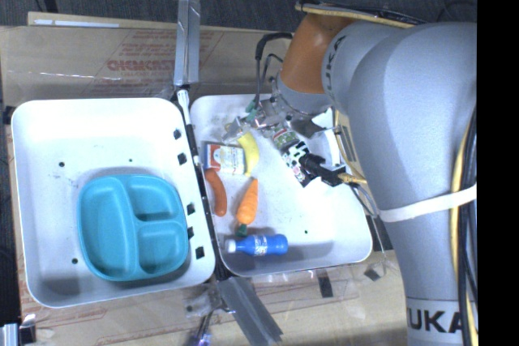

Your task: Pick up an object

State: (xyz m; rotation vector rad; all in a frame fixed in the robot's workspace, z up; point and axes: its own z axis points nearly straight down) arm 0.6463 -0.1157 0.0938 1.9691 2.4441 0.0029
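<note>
Gripper [258, 119] lowered into the right bin [340, 243] above a banana [249, 151]; finger state cannot be told; judged reaching, with closing on it next

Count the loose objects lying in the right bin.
5: a small carton, a banana, a hot dog, a carrot and a blue bottle. The gripper may hide more.

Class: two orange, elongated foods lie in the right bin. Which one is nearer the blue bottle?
The carrot, its tip just above the blue bottle; the sausage lies farther left.
</note>
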